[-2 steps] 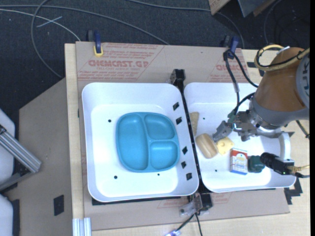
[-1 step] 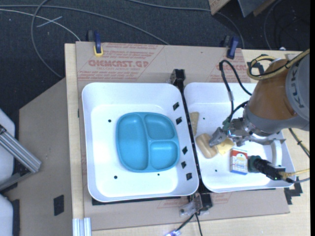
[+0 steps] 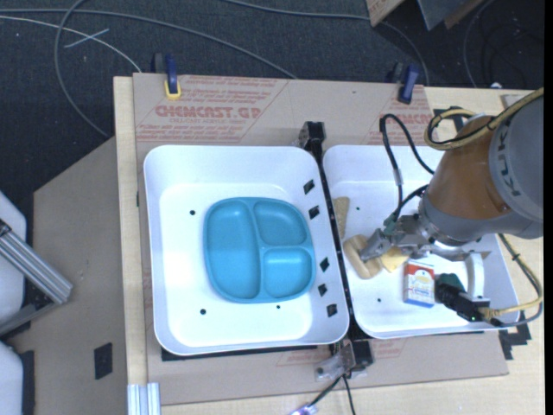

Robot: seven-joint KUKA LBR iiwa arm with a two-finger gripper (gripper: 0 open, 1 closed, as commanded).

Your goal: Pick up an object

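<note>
End effector (image 3: 378, 247) is positioned low in the right bin (image 3: 367, 314), at a tan object (image 3: 361, 259). Finger state cannot be told. Blue divided plate (image 3: 257, 249) is seated in the left bin (image 3: 173, 305).

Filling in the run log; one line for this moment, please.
phase: reaching | gripper: over right bin | nearest: tan object | grasp: unconfirmed

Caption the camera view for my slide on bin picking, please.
KUKA arm's hand over tan objects in the right bin, a small carton nearby; a blue divided plate in the left bin.
</note>
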